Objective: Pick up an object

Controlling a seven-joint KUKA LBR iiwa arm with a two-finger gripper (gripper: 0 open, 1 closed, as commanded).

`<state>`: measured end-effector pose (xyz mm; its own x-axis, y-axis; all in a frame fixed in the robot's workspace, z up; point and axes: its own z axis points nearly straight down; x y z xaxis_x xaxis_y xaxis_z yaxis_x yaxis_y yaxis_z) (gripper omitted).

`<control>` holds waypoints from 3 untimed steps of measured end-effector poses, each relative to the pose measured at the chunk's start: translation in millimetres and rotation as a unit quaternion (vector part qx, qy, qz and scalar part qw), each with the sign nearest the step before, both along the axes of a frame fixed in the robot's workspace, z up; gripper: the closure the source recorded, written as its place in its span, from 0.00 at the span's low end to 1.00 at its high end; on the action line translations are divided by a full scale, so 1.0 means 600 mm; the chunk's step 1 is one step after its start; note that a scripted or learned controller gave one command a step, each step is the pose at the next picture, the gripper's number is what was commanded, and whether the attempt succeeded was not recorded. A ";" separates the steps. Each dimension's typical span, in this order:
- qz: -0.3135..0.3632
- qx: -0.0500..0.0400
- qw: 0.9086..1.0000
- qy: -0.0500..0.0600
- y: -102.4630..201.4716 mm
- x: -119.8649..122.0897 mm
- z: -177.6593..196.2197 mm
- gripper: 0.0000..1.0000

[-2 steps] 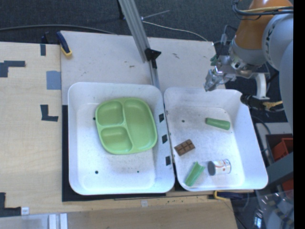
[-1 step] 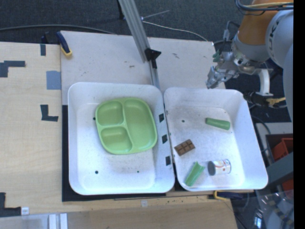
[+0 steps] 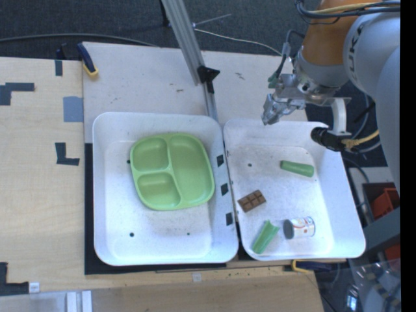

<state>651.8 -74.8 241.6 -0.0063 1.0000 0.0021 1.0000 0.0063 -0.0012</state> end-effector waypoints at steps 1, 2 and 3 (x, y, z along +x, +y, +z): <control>0.001 0.000 1.000 0.000 0.107 -0.005 -0.001 1.00; 0.000 0.000 1.000 0.001 0.205 -0.030 -0.018 1.00; 0.000 -0.001 1.000 0.000 0.291 -0.025 -0.029 1.00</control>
